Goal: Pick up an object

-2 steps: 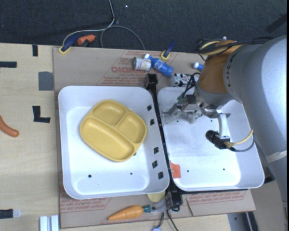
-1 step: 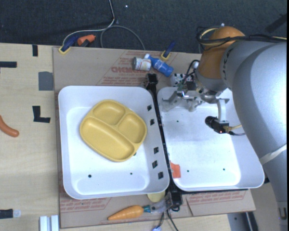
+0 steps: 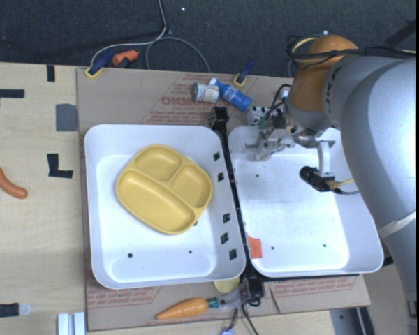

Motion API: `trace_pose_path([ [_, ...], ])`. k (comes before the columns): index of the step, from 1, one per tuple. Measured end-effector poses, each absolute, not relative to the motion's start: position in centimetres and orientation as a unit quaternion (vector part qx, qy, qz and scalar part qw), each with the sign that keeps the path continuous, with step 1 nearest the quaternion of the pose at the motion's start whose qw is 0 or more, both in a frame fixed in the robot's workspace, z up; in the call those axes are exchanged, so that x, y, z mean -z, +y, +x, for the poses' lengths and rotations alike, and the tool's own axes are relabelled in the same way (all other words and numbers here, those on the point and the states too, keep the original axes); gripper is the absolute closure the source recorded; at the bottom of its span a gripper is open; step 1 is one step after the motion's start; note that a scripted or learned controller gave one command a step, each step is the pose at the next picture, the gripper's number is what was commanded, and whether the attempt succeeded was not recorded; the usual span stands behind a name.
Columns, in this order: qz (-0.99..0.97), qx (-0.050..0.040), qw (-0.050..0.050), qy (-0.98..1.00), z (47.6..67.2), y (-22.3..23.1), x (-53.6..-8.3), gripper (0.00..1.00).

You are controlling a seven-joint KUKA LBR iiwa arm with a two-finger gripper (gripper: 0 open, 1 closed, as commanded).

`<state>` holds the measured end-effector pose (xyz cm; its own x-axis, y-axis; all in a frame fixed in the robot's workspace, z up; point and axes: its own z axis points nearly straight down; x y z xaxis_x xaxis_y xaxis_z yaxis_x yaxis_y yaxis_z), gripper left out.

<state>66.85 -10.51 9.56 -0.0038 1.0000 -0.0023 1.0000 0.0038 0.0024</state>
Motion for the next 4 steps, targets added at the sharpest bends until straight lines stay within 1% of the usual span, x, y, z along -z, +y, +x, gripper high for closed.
trace_pose_path([
  [1,0.706,0.0006,0.002,0.708,66.8,-10.5,-9.5,0.00],
  [2,0.707,0.0011,0.001,0.707,66.8,-9.9,-8.5,0.00],
  [3,0.707,-0.0001,0.002,0.707,64.6,-9.9,-8.6,0.00],
  [4,0.706,-0.0004,0.001,0.708,66.9,-9.5,-8.5,0.00],
])
